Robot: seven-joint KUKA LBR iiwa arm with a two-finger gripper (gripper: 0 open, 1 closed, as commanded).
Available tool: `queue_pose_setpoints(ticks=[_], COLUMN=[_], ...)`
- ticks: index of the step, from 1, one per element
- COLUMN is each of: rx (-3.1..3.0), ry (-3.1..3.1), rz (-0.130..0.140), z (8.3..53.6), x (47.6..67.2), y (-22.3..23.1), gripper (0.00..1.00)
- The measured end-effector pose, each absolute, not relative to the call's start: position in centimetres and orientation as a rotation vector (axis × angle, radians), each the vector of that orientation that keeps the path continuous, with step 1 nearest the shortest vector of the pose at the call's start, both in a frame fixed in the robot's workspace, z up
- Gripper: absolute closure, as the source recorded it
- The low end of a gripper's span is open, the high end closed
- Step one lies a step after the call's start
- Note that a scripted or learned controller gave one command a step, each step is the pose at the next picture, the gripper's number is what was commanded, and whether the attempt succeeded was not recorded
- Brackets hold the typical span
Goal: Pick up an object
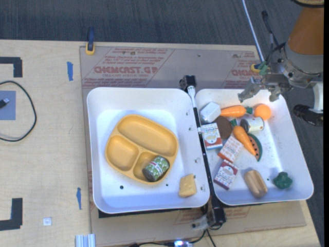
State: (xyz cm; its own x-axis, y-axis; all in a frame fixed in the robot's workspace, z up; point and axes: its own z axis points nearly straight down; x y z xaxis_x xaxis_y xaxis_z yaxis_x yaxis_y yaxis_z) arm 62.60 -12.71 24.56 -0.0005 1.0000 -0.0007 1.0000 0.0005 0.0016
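Orange carrot point(232, 111) lengthwise left-right, tip leftward, below gripper point(261, 91).

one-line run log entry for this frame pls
phase: approach | claw: open, holding nothing, above right bin far edge | nearest: toy carrot, orange ball | left bin: yellow tray, can
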Motion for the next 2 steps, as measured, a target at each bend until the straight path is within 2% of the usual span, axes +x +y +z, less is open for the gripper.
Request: queue_pose_setpoints(ticks=[1, 2], rx=[2.22, 2.22], ry=[2.22, 2.217], rz=[0.002, 0.007], z=[9.6, 10.7], x=[62.4, 62.5], y=[-13.3, -13.3], gripper=[0.0, 1.0])
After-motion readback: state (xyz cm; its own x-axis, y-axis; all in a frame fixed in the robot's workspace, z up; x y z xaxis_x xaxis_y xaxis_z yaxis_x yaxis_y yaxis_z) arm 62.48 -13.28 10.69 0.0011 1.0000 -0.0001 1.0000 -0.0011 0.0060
